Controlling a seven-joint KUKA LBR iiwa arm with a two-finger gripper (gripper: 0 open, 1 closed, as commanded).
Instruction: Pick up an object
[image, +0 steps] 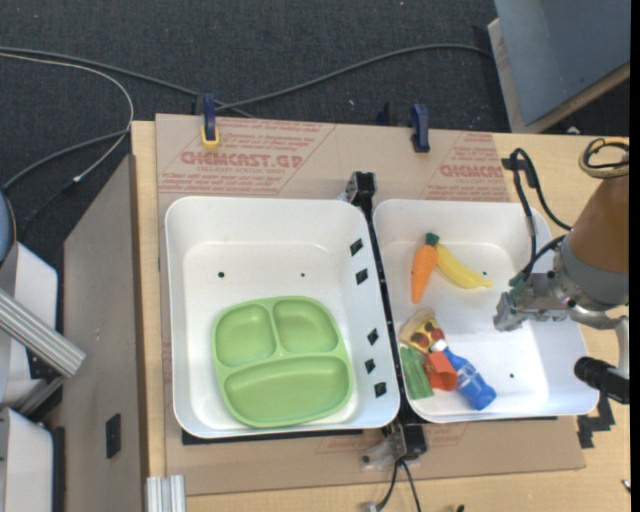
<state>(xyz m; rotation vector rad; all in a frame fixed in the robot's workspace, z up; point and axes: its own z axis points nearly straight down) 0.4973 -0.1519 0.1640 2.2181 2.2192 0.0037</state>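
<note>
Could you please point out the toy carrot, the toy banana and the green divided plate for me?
toy carrot (423, 272): camera view, middle of its orange body.
toy banana (460, 271): camera view, middle of its yellow curve.
green divided plate (285, 380): camera view, floor of its large near compartment.

Open floor along the right white bin's (560, 400) far-right side, crowded at left by orange toy carrot (424, 268), yellow banana (461, 270) and blue bottle (470, 383).
</note>
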